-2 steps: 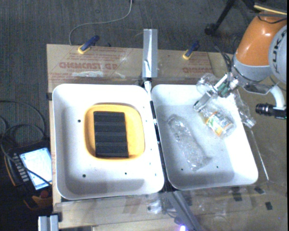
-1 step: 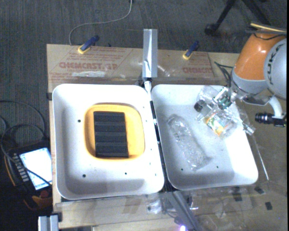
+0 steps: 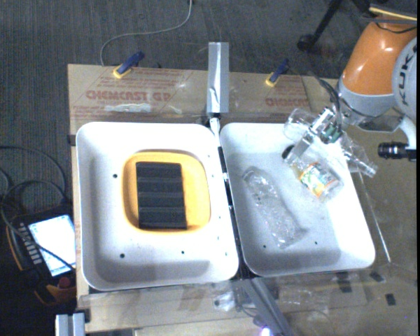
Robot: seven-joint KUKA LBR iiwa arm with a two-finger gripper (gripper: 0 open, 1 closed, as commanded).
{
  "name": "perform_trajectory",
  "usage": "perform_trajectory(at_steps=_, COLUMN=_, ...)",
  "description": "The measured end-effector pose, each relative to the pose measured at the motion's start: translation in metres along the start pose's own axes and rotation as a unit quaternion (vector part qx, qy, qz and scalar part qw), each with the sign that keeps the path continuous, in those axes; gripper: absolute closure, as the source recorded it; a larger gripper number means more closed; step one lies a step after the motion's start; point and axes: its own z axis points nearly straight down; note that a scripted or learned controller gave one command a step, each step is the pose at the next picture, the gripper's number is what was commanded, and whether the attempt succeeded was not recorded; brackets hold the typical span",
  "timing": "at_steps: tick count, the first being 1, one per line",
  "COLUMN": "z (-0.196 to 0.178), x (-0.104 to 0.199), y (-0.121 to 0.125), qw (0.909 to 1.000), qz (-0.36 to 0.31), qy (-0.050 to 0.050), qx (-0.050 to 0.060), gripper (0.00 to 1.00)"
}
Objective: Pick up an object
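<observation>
My gripper [image 3: 302, 144] hangs over the back right part of the right bin [image 3: 350, 247], reaching in from the right. Just below and in front of it is a clear plastic packet with orange and yellow contents [image 3: 318, 178]; I cannot tell whether the gripper touches it. A clear plastic bottle [image 3: 269, 207] lies slantwise in the middle of the right bin. In the left bin [image 3: 98, 187] lies a yellow sponge with a black ribbed pad on top [image 3: 162, 193].
A grey post [image 3: 218, 79] stands at the back between the two bins. Two blue and yellow clamps [image 3: 128, 64] [image 3: 278, 71] hold the brown board behind the bins. Cables and a lit device [image 3: 47, 240] lie on the floor at left.
</observation>
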Motion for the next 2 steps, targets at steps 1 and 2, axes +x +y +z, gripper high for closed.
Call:
perform_trajectory(at_steps=1, z=0.0, x=0.085, y=0.048, qw=0.9995, qz=-0.033, qy=0.002, qx=-0.001, gripper=1.0)
perform_trajectory(at_steps=2, z=-0.018, x=0.056, y=0.071, qw=0.9898, qz=-0.142, qy=0.0, qx=0.0, gripper=1.0)
